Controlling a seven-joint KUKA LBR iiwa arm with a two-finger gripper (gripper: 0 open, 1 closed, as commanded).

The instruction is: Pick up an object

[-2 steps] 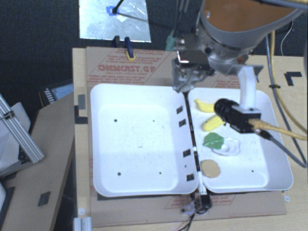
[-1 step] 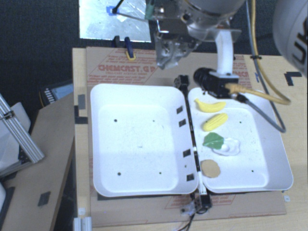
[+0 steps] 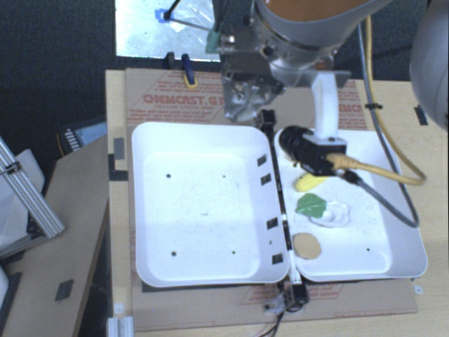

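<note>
The right bin (image 3: 393,251) holds a small yellow piece (image 3: 306,182), a green leaf-like piece (image 3: 311,204) lying against a white piece (image 3: 337,215), and a flat tan disc (image 3: 306,246). My gripper (image 3: 243,98) hangs high over the back edge of the bins, near the divider, well apart from these objects. A black module with a yellow cable (image 3: 312,152) juts from the arm and partly covers the right bin's back-left corner, just above the yellow piece.
The left bin (image 3: 140,188) sits beside the right one, with a black clip strip (image 3: 275,188) between them. Cardboard (image 3: 175,97) lies under both. A grey cable (image 3: 393,202) loops across the right bin. A metal rail (image 3: 28,195) stands at far left.
</note>
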